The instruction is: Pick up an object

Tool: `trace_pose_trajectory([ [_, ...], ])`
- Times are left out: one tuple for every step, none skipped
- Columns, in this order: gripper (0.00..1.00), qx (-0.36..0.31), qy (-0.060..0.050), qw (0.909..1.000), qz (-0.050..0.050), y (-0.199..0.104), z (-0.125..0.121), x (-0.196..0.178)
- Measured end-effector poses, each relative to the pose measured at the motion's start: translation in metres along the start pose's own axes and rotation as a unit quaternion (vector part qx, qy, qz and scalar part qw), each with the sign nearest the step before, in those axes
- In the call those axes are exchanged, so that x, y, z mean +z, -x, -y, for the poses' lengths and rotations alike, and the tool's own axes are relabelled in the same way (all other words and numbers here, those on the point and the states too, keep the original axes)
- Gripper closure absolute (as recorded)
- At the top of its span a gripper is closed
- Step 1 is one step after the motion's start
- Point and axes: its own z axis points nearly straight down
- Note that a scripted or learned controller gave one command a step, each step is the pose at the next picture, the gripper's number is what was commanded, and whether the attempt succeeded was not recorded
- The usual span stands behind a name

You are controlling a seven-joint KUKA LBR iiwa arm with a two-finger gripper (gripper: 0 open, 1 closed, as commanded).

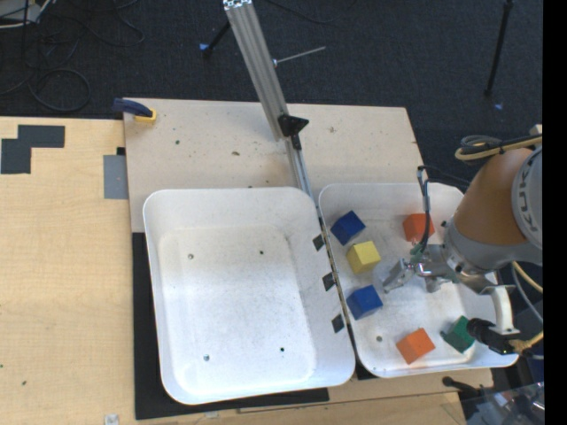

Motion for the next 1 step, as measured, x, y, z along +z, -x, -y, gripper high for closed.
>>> trace_pose_trajectory([
  [0.0, 0.002, 0.003, 1.0, 0.001, 0.0002, -0.0004, 0.0063],
])
